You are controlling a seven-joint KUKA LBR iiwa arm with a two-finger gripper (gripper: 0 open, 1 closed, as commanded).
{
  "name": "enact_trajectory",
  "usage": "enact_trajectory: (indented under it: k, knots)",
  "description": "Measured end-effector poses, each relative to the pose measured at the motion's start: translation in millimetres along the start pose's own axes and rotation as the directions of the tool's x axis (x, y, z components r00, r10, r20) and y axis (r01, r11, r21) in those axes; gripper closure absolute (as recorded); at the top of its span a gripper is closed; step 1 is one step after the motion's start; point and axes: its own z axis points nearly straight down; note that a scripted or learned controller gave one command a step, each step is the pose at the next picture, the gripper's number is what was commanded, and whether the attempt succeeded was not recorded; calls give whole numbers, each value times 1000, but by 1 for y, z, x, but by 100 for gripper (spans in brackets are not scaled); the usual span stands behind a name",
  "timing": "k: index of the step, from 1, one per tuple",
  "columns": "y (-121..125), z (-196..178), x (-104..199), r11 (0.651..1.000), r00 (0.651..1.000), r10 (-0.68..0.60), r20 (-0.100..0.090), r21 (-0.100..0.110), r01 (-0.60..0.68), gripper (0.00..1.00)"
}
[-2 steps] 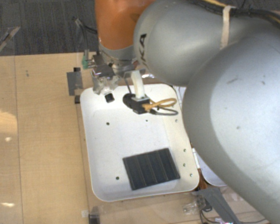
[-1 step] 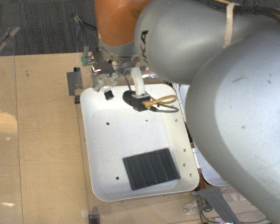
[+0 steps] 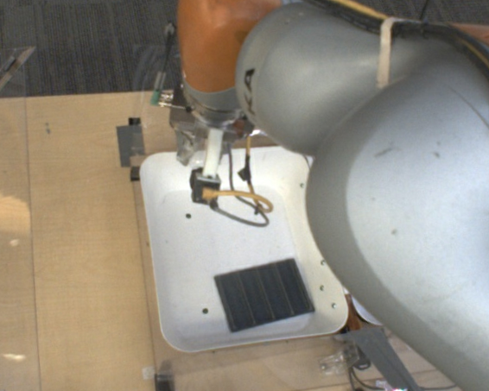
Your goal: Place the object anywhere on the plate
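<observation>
A dark ribbed rectangular slab lies flat near the front edge of the white bin. My gripper hangs over the bin's far edge, well behind the slab and apart from it. Nothing can be seen held at the gripper. The bulk of my grey arm covers the right side of the view and hides whatever lies beneath it.
Bare wooden bench stretches to the left of the bin. A small dark bracket stands at the bin's far left corner and another at its near left corner. Dark carpet runs along the back.
</observation>
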Motion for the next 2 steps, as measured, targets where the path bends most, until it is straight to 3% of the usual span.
enact_trajectory:
  k: [2]
  knots:
    - [0, -23, 4, 1000, 1000, -14, -5, -8, 14, 100]
